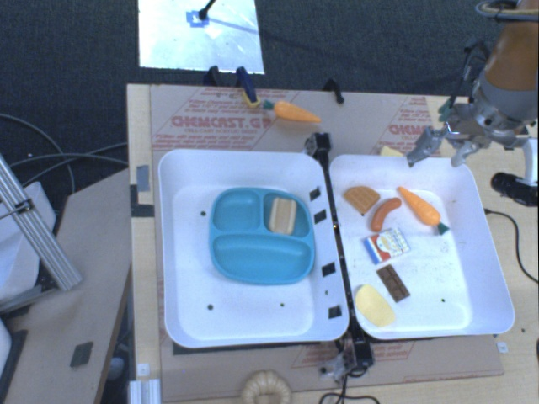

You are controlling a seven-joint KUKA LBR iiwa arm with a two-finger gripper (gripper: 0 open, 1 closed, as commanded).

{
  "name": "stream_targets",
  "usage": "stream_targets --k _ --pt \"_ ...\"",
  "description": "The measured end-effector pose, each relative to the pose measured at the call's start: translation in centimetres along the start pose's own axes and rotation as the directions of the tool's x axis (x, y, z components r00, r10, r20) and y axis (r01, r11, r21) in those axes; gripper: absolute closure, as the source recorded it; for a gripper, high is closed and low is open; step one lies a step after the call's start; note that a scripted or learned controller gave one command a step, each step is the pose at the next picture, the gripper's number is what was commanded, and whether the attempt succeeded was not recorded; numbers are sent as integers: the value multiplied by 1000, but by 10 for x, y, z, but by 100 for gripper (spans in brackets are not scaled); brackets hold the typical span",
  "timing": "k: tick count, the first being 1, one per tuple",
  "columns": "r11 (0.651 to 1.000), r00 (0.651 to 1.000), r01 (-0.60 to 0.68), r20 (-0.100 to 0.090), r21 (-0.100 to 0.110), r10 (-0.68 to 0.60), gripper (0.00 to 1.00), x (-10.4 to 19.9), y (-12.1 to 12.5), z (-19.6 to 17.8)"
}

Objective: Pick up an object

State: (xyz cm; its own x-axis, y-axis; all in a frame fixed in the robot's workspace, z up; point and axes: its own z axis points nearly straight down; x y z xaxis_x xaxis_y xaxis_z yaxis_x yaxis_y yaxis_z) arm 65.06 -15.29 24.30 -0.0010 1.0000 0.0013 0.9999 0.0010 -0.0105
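My gripper hangs above the far right corner of the right bin, its two fingers spread open with nothing between them. Below it in that bin lie an orange toy carrot, a red sausage, a tan waffle piece, a small red, white and blue carton, a brown chocolate bar and a pale yellow oval. The carrot is the nearest of them to the gripper.
The left bin holds a blue divided plate with a tan bread slice in its upper right section. Another toy carrot lies on the cardboard behind the bins. A doughnut shape sits at the front edge.
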Motion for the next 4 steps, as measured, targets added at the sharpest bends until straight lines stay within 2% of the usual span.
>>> stream_targets --k 1,3,4 --pt "1000 1000 2 2 -12 -2 0 0 2 -8" --pt "1000 1000 3 1 -9 -3 0 15 -6 87" --pt "1000 1000 6 2 -9 -6 0 19 4 137"
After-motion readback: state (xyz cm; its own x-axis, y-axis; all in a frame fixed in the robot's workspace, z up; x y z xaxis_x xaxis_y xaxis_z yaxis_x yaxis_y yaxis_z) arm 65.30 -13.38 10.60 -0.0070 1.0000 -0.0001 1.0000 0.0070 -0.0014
